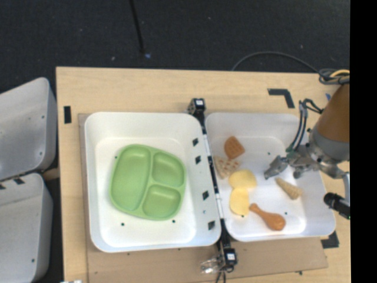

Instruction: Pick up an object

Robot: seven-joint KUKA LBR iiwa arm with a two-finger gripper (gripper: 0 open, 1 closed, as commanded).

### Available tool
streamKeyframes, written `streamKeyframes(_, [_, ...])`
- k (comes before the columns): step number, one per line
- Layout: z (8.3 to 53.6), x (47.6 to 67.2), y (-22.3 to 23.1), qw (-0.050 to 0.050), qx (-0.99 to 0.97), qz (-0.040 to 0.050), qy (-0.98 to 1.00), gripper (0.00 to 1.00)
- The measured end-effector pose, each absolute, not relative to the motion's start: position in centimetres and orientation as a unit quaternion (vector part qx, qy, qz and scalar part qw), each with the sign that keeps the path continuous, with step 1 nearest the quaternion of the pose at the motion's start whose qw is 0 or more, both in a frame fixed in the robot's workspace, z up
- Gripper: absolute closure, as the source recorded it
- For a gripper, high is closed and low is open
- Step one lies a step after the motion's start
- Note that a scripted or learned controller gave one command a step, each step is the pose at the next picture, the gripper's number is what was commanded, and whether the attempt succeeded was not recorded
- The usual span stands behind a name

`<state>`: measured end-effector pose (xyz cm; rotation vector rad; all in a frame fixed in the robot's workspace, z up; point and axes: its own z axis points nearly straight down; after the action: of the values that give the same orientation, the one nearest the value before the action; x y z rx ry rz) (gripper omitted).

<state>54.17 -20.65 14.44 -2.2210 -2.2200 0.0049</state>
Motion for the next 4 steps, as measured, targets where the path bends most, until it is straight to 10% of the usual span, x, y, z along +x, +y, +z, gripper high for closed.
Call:
streamKeyframes(1, [9.9, 54.2, -20.8, 0.000, -0.708, 0.0010, -0.707, 0.00])
streamKeyframes(2, [11.2, 54.3, -20.9, -0.003, -0.709, -0.0005, -0.705, 1.00])
streamKeyframes(4, [21.1, 55.1, -20.9, -0.003, -0.706, -0.0012, -0.708, 1.00])
